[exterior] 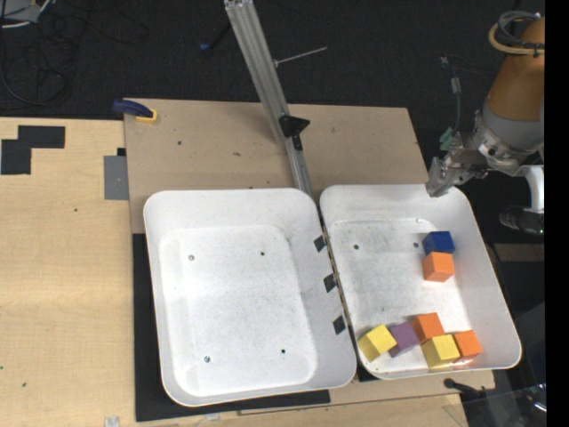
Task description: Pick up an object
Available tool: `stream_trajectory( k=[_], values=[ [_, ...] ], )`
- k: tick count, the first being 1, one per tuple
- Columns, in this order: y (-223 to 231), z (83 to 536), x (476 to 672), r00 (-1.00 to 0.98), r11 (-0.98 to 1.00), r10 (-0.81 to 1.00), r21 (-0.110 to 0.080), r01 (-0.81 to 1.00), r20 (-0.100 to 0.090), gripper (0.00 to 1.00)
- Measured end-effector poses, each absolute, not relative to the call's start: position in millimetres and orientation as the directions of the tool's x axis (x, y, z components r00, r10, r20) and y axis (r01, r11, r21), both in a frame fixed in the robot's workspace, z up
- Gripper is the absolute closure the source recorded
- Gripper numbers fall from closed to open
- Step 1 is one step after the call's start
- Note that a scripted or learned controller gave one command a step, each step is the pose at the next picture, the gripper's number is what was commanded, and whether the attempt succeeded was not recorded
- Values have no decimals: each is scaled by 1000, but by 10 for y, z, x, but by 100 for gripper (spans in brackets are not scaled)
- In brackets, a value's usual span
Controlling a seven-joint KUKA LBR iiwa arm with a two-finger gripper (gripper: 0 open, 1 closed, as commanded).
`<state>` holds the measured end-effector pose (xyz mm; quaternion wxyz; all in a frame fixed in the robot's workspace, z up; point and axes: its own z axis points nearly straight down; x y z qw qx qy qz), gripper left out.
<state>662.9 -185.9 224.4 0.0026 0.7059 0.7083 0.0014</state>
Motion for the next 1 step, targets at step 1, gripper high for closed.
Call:
stream_trajectory(
  k=[1],
  values=[
    [-1858, 2270, 6631, -6, 6, 1000, 0, 1000, -1, 100]
  ],
)
